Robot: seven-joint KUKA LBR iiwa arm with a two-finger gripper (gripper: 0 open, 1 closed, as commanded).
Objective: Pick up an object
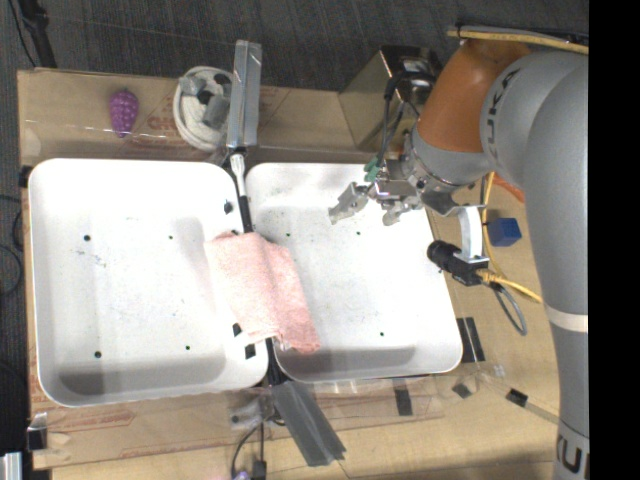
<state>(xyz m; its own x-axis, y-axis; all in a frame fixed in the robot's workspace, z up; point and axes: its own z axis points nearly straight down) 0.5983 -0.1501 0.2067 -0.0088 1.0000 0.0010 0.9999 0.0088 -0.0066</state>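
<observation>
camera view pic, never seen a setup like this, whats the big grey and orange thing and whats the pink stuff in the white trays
The big grey and orange thing is a robot arm, reaching in from the right. At its tip is a small pincer, the part meant to grab things. It hangs over the right tray, and nothing can be seen between its fingers.

The picture comes from one fixed camera above the bench, looking down at a slant.

On the bench sit two shallow white trays side by side. The pink stuff is a cloth draped across the divide between the left tray and the right one. Behind the trays, on the bench, lie a small purple object and a coil of white cord.
</observation>
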